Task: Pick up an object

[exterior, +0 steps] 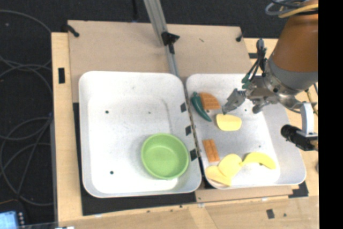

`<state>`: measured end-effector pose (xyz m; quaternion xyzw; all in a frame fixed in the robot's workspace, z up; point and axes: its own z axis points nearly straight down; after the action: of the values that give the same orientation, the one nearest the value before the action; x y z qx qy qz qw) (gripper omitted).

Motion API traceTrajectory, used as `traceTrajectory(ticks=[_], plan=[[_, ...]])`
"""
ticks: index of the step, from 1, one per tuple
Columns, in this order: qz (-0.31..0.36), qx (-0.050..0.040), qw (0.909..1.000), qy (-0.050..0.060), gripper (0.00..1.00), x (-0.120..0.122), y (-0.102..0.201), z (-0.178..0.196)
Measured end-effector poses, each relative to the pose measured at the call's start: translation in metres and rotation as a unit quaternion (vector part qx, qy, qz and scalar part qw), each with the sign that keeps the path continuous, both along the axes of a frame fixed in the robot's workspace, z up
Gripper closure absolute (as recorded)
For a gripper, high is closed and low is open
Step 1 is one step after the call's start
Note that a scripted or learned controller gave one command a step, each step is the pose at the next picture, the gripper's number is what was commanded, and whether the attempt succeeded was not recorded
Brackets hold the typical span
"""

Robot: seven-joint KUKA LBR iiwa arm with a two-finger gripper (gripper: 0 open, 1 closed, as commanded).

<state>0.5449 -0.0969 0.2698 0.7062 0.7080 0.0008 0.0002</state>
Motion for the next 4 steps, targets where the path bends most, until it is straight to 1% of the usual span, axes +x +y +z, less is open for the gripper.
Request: traceTrajectory(ticks=[1,2,3,4], plan=[[-0.001,-0.0001,1.0000,0.000,0.00,0.000,0.000,0.000],[-0.002,-0.0014,1.0000,0.003,0.00,0.009,-0.006,-0.051],[-0.003,-0.0013,1.0000,0.003,0.00,0.014,-0.005,-0.096],[-0.002,-0.0014,1.0000,0.003,0.00,0.013,-0.011,-0.139]])
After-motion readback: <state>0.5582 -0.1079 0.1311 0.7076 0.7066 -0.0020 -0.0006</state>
